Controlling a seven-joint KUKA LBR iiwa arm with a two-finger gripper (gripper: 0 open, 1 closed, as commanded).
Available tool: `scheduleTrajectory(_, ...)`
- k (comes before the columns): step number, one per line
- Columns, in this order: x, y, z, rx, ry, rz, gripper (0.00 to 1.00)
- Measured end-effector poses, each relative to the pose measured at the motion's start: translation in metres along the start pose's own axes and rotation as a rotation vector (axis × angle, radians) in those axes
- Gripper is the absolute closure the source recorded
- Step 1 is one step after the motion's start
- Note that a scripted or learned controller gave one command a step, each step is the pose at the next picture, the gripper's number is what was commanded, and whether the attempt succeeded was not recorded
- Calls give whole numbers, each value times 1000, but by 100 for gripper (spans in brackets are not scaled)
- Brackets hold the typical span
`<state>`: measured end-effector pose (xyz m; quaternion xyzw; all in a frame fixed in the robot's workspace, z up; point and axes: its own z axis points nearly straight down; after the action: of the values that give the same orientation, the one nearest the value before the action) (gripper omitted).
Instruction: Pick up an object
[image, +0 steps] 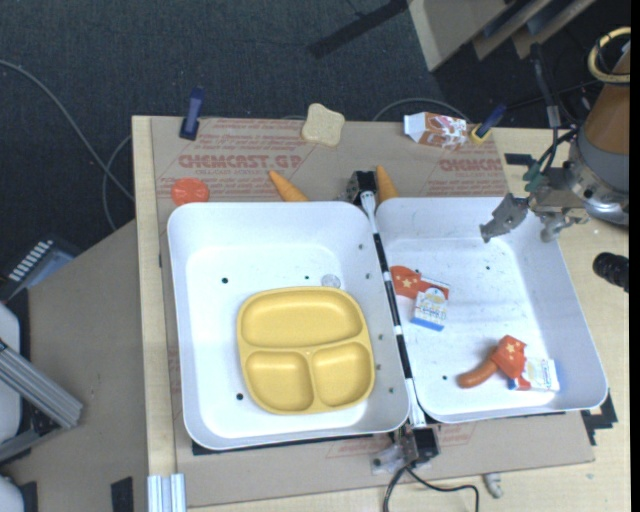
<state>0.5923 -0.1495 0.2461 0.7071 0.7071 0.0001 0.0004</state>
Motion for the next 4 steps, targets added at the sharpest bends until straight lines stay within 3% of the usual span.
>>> scheduleTrajectory(1, -13, -65, 75, 3, 0, 1, 0)
scheduleTrajectory(2, 0, -112, 137, 4, 2, 1, 0)
scheduleTrajectory(3, 11, -114, 162, 3, 2, 1, 0)
scheduleTrajectory(4, 36, -76, 162, -1, 0, -1, 0)
